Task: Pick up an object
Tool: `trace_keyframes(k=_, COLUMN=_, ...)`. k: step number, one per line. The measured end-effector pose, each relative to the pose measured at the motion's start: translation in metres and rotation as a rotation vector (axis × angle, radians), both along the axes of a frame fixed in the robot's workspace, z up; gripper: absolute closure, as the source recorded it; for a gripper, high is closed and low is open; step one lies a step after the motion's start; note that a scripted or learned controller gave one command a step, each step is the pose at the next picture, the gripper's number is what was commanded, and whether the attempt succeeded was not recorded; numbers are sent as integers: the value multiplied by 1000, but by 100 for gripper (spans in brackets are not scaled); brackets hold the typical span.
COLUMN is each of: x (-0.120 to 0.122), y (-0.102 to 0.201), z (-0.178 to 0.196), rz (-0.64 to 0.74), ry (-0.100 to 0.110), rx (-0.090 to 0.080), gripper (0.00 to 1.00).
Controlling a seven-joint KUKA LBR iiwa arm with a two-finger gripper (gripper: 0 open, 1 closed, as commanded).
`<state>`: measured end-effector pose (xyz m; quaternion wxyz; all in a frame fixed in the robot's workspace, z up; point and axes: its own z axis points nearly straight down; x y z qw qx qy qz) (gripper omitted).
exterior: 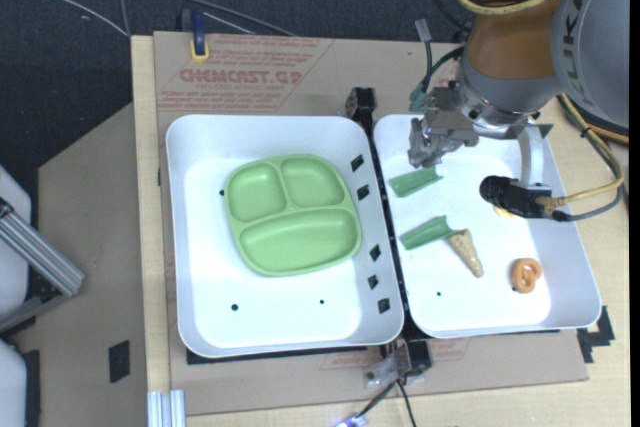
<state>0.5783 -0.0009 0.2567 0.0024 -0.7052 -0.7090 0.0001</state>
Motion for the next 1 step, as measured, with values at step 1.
trace_keyframes(k=1, x=-3, y=54, z=-16, rz=0, ry=1, rx=0, gripper=100)
